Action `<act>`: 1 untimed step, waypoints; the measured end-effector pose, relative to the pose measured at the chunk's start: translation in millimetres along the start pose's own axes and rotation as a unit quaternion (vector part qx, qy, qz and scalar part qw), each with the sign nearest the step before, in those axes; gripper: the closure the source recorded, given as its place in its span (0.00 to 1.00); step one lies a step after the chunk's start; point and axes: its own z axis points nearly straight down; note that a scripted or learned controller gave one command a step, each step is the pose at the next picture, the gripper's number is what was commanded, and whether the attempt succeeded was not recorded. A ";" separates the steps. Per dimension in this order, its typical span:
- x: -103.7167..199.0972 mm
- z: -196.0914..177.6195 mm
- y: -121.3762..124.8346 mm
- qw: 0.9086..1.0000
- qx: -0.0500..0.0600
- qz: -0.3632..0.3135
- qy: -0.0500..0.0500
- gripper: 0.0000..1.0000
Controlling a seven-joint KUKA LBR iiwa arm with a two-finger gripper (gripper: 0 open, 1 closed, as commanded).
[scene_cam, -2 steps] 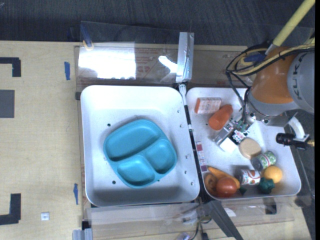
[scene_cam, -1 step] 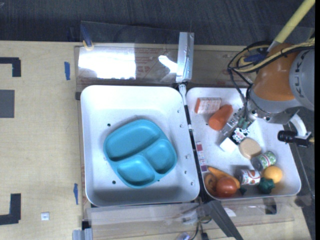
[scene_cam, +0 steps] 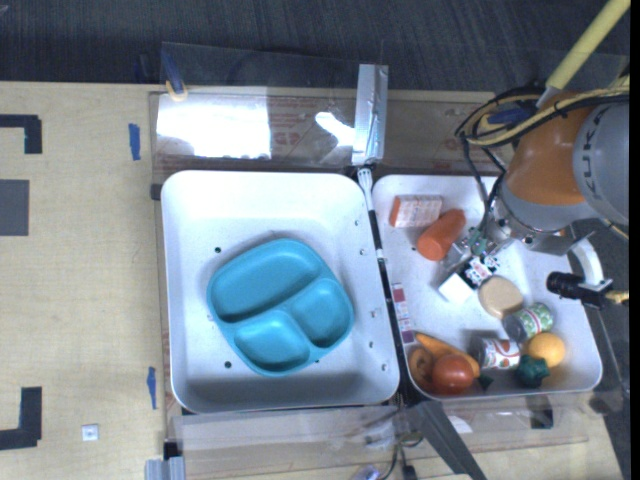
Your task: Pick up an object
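We see the gripper (scene_cam: 478, 253) low in the right bin (scene_cam: 580, 376), centre right of frame, but we can't tell whether it's apart or together. Just left of it lies an orange cylinder (scene_cam: 440, 236); a blue divided tray (scene_cam: 280, 305) sits in the left bin (scene_cam: 190, 268).

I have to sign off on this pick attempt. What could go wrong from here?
The right bin is crowded: the hand sits among an orange cylinder, a white block and a tan disc, so it may nudge neighbours or close on two things.
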 end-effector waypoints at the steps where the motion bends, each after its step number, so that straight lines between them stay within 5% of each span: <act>1: 75.4 -99.7 84.0 0.997 -0.002 -0.072 -0.001 1.00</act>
